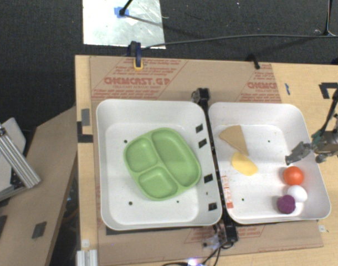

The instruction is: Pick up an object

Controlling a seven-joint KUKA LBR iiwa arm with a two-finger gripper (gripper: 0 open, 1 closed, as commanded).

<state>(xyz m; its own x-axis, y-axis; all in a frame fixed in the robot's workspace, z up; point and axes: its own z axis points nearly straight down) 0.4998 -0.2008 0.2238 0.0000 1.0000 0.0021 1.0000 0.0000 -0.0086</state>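
The right bin [269, 118] holds several small objects. A tan wedge [235, 138] lies near its left wall, with a yellow lump [244, 163] just below it. An orange ball [293, 175], a white ball [297, 193] and a purple ball [286, 204] sit in a column near the front right corner. My gripper [306, 159] hangs at the bin's right side, just above and right of the orange ball. It is open and nothing sits between its fingers.
The left bin [116, 121] holds a green divided plate [162, 163]. A black-clipped divider [209, 154] runs between the two bins. A foil sheet [122, 15] and a blue and yellow clamp [136, 56] lie behind the bench. A metal rail [11, 151] stands at the far left.
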